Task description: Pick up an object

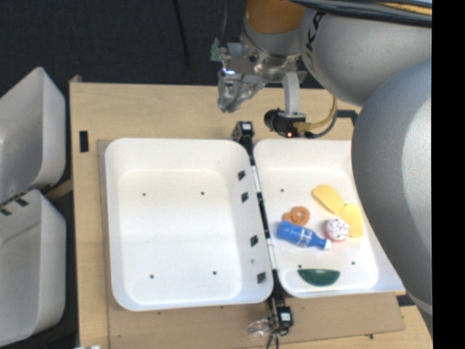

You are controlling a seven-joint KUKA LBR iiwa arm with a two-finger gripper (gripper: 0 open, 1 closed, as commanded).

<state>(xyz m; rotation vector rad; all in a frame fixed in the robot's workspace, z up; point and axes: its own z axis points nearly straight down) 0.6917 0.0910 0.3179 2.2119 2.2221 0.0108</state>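
So at this point our gripper [234, 102] was parked up high over the back edge of the bench [160, 107], past the far rims of both bins, roughly in line with the divider between them. Honestly we couldn't tell whether it was spread or pressed together; that end of the arm was just a tangle of metal from this angle. Nothing was visibly pinched in it, though.

All the stuff we could grab sat in the right bin [290, 166], bunched toward its near right part. There was a blue bottle [299, 235] lying on its side, a small brown ring [298, 215] just behind it, a pink and white ball [336, 229] at the bottle's capped end, a yellow banana-shaped thing [336, 203] behind that, and a dark green bowl-shaped piece [319, 275] closest to the front rim. The left bin [116, 195] had nothing for us.

So we figured the move was forward and to the right, then down. If we went for the bottle, its long axis ran across the bin, tipped slightly toward the front on the right, so closing across its narrow width looked like the sensible bet.
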